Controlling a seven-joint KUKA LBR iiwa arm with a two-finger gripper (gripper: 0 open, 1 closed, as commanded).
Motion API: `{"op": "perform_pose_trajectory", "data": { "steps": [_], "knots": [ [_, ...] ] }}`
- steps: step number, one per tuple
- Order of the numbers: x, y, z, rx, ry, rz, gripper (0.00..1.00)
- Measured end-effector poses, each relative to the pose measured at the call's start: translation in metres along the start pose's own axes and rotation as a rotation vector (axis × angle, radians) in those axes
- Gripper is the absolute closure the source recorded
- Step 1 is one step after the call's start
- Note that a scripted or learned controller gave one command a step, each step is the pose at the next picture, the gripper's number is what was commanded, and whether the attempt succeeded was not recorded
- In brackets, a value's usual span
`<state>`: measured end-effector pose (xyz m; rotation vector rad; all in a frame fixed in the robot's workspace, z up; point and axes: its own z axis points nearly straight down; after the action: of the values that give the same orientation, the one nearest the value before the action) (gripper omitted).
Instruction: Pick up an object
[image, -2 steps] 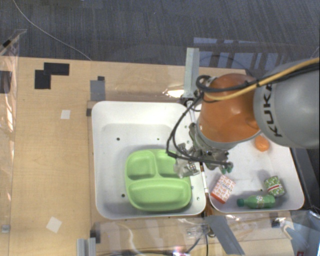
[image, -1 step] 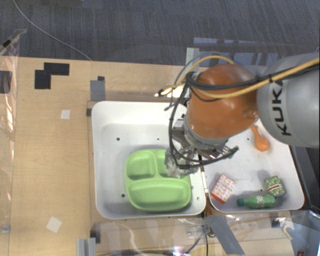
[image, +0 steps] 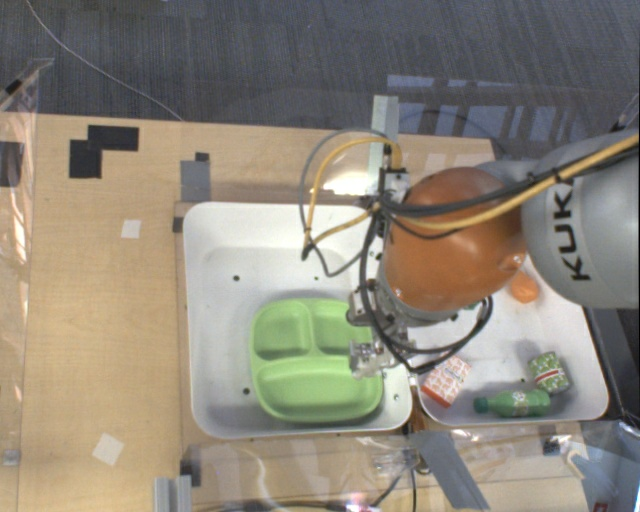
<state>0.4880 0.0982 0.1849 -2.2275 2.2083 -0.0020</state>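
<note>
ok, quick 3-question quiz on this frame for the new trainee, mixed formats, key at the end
1. True or false: the green plastic divided tray lies in the left white bin.
2. Which item lies nearest the right white bin's front edge? A) green plastic bottle B) small orange ball C) green-and-white can
3. Fill in: the pincer is over the tray's ____ edge, as the camera sees it.

Key: 1 true; 2 A; 3 right. For context, the red-and-white small carton sits in the right bin beside the divider.
</note>
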Motion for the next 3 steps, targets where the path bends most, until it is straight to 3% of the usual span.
{"op": "perform_pose_trajectory", "data": {
  "steps": [1, 2, 3],
  "knots": [
    [0.022, 0.0, 0.0, 0.0, 0.0, -0.698, 1.0],
    [0.001, -0.02, 0.001, -0.003, -0.003, -1.361, 1.0],
    [-0.014, -0.024, -0.098, 0.003, 0.0, -1.06, 1.0]
  ]
}}
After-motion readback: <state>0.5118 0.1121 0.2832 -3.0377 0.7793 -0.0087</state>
